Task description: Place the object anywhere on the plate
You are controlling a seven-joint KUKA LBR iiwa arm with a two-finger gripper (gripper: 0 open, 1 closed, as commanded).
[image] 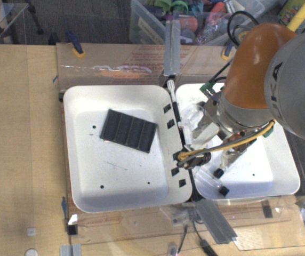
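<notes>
Hand [208,124]: low in the right bin [280,177], near its nine o'clock wall, hidden under my arm's wrist; I cannot tell its state, or whether it carries anything. 
Plate [129,130]: dark, ribbed, rectangular, flat in the left bin [83,191], toward its twelve o'clock side, nothing on it. 
Object: not identifiable; possibly the pale clutter beneath the wrist. 
Judgement: arm is placed for picking; placing not yet done.

Arm [264,73] low (pincer [203,122] leftward)
</notes>
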